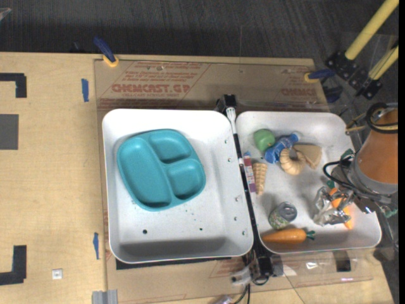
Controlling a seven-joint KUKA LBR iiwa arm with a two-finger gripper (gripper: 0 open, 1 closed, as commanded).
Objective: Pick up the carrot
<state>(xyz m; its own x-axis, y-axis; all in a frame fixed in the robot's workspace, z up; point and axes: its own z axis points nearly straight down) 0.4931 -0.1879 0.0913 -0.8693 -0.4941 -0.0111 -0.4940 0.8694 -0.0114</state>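
The carrot (pixel 286 235), orange with a green stub at its right end, lies flat along the front wall of the right bin (pixel 329 124). My gripper (pixel 324 209) hangs low over the right side of that bin, up and to the right of the carrot and apart from it. Its silver fingers (pixel 321 199) stand spread, open, with nothing between them. The orange band of the arm (pixel 380 160) rises behind it at the view's right edge.
A round tin (pixel 282 215) sits just above the carrot. Further back lie a cone (pixel 259 177), a beige shell-like toy (pixel 291 162), a blue piece (pixel 278 147) and a green one (pixel 264 138). The left bin (pixel 126 233) holds a teal divided plate (pixel 161 168).
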